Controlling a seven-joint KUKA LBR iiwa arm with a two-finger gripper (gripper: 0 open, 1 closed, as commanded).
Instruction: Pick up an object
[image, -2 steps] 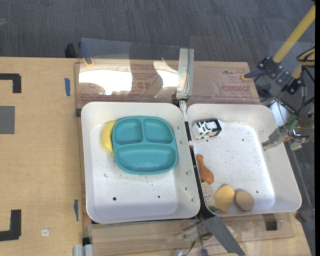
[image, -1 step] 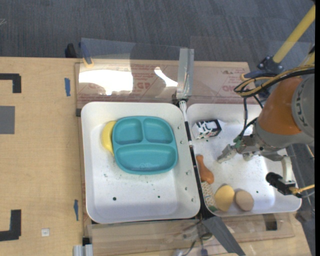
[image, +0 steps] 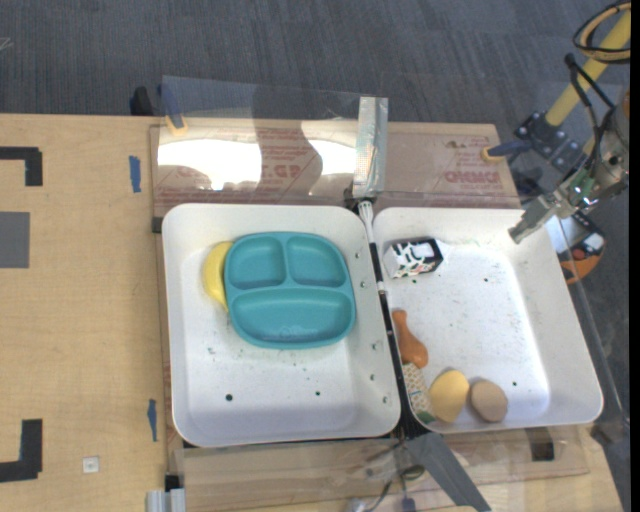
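The right bin holds a small black-and-white object near its back left corner. An orange piece lies along its left wall. A yellow rounded object and a tan egg-shaped one sit side by side at the front. In the left bin, a teal divided plate rests partly over a yellow object. My gripper hangs at the right bin's back right edge, above the rim and away from every object, with nothing seen in it.
A clear plastic sheet and taped cardboard stand behind the bins. Cables and arm parts crowd the upper right. Wooden bench stretches to the left with black and blue tape marks.
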